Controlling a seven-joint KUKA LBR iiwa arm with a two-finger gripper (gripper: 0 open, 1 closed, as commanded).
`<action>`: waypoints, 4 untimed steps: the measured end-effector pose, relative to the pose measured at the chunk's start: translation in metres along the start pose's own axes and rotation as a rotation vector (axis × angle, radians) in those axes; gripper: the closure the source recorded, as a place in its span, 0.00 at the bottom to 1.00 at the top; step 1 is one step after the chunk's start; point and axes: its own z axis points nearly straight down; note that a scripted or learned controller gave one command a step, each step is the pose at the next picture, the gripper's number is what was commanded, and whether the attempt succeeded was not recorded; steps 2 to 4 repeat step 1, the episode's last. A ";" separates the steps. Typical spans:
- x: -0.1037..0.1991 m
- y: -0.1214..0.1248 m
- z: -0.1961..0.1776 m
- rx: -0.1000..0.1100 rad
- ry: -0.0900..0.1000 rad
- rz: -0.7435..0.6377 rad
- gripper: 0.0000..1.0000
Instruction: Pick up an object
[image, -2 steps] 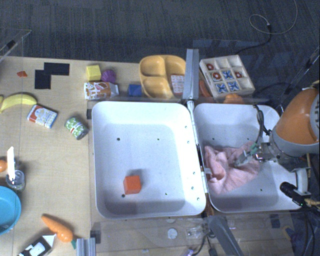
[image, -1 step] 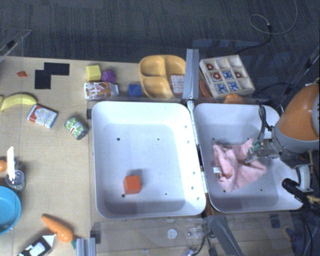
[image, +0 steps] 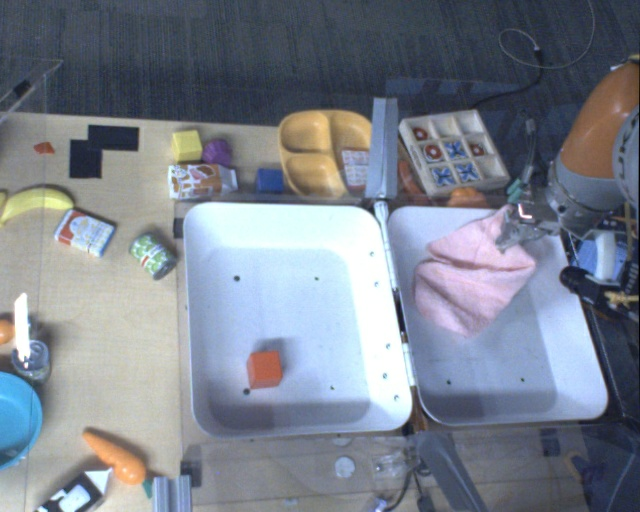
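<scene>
A crumpled pink cloth (image: 468, 282) lies in the right bin (image: 560, 392), its upper right corner drawn up into a peak. My gripper (image: 514, 230) sits at that peak, near the bin's back right, and its fingers are shut on the cloth's corner. The rest of the cloth still rests on the bin floor. A small orange cube (image: 265, 369) lies alone near the front of the left bin (image: 198, 300), far from the gripper.
Behind the bins stand a yellow divided dish (image: 318, 150) and a tic-tac-toe board (image: 455, 150). On the bench to the left lie a banana (image: 35, 203), a small carton (image: 85, 232), a green can (image: 152, 255), a carrot (image: 115, 456) and a blue bowl (image: 15, 420).
</scene>
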 end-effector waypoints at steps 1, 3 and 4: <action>0.072 0.025 -0.011 0.001 0.002 -0.002 1.00; 0.072 0.025 -0.011 0.001 0.002 -0.002 1.00; 0.072 0.025 -0.011 0.001 0.002 -0.002 1.00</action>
